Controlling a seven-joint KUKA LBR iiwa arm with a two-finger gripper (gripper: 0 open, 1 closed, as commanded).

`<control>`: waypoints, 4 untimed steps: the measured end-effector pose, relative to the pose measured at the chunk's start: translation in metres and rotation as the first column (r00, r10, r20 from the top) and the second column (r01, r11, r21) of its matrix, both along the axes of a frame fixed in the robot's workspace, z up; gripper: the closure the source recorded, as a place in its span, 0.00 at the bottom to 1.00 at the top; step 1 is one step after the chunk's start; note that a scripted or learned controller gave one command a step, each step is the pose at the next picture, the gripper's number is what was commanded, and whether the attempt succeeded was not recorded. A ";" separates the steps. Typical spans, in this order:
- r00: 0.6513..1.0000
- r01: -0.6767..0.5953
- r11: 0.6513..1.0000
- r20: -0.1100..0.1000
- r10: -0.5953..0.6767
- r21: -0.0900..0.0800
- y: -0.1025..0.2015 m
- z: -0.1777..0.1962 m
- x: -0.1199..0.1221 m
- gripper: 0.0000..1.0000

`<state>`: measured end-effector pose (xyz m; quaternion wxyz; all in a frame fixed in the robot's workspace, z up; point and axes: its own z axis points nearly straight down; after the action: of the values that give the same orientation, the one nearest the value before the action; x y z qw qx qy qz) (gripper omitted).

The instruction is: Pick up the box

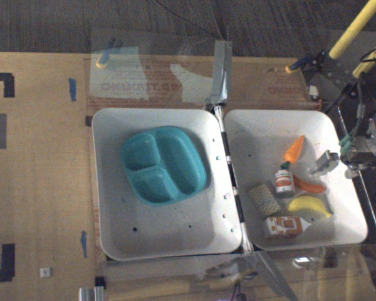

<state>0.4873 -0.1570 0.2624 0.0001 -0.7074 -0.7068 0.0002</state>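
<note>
Hand [326, 162] hovers above the right bin [263, 127], holding nothing.

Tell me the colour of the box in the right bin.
The box is orange and white, lying near the bin's front edge; the camera view shows it best.

The right bin [263, 127] served as the landmark on the counter [37, 187]. Inside it, near its front wall, lay the box [286, 226], orange and white, on its side. Just behind the box sat a banana [309, 206] and a speckled sponge [264, 199], the sponge toward the bin's left. Behind those stood a small jar [284, 182], with a carrot [294, 149] further back and a red pepper [310, 185] beside the jar. The tool [326, 162] hung over the bin's right side, apart from the box. Left of this bin, the other bin [113, 224] held a teal divided plate [164, 165]
</note>
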 end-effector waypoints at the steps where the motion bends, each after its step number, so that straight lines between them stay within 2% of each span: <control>1: 1.000 0.030 1.000 -0.002 -0.030 0.001 0.066 -0.116 0.020 0.00; 2: 0.984 -0.178 0.984 0.011 0.178 0.002 0.065 -0.167 0.048 0.00; 3: 0.993 -0.117 0.993 0.032 0.117 -0.001 0.064 -0.166 0.038 0.00; 4: 0.998 0.051 0.999 0.030 -0.051 0.007 0.063 -0.166 0.031 0.00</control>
<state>0.5184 -0.0935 0.0963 -0.0083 -0.7250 -0.6886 -0.0125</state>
